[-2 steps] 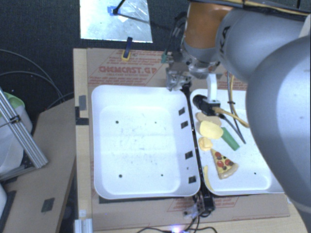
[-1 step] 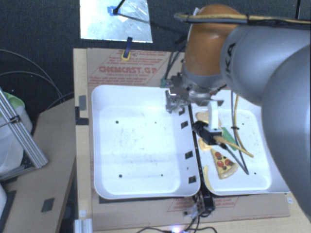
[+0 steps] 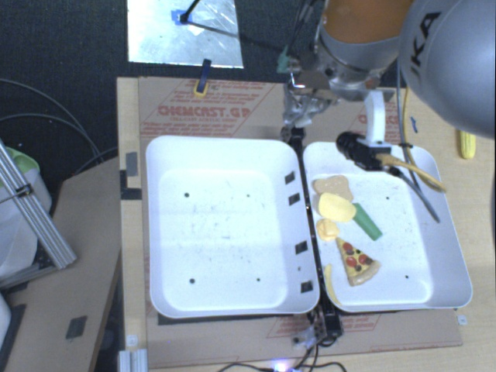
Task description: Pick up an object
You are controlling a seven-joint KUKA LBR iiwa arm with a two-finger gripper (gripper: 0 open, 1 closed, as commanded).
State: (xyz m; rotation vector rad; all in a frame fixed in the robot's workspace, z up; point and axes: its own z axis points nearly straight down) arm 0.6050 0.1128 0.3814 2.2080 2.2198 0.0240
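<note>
Hand [image 3: 298, 115] is hanging over the bins' far rim, grip state unreadable. Toy food is sitting nearer the camera in the right bin [image 3: 442, 277]: wedge-shaped pizza slice [image 3: 358, 260], smooth yellow lump [image 3: 337, 206], green stick [image 3: 367, 224].

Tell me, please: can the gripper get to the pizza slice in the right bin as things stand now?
Probably yes. The pizza slice lies flat in the right bin with nothing over it. The gripper sits above the bins' far edge, so a descent looks free.
</note>
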